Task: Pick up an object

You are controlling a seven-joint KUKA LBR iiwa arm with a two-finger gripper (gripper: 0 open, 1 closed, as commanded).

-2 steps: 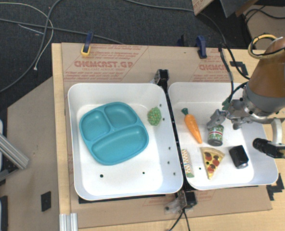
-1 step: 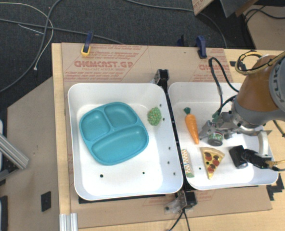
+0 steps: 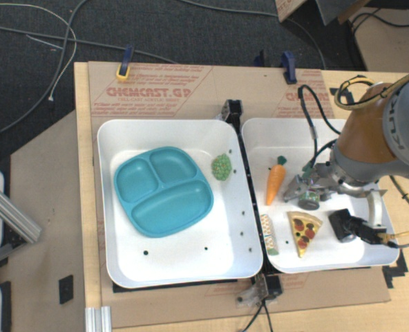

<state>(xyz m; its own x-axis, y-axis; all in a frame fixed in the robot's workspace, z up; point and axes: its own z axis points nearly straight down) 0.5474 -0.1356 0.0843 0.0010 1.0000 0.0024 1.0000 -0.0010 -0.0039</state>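
Gripper over a white bin — carrot just beside it, pizza slice near; whether it is parted or closed cannot be told.

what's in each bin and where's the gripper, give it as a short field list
left bin: blue divided plate; small green toy just off the plate's upper right rim
right bin: carrot; pizza slice; striped bar at the bin's left edge
gripper: over the right bin, just right of the carrot and above the pizza slice in the picture
arm: reaches in from the right
task state: no object seen lifted
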